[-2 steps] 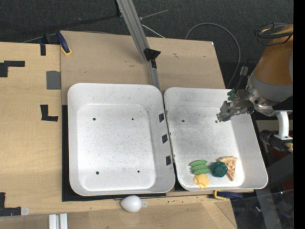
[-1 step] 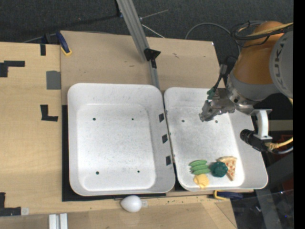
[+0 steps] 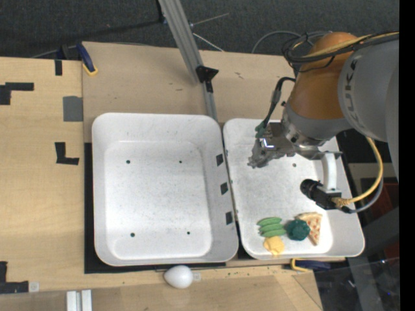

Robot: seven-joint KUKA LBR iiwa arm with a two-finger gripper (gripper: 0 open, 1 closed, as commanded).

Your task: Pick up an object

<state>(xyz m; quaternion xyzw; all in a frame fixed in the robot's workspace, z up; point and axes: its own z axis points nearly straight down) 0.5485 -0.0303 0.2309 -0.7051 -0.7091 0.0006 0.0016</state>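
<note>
**Gripper far from the pile**

We count two white bins: the left bin [image 3: 159,180] and the right bin [image 3: 272,193]. One gripper [image 3: 258,159] hangs over the right bin's far part; we cannot tell its spread. Four small objects cluster at that bin's near edge: a green pod [image 3: 270,225], a yellow piece [image 3: 274,244], a dark green lump [image 3: 298,230], an orange wedge [image 3: 314,226]. One white egg [image 3: 178,276] lies outside. They touch, so we risk a glancing, failed grasp.

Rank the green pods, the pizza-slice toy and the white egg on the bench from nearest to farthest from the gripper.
Gripper is over the right bin's upper part.
1. green pods, bin's lower end, nearest.
2. pizza-slice toy, lower right corner.
3. white egg, on the bench below the left bin.
</note>
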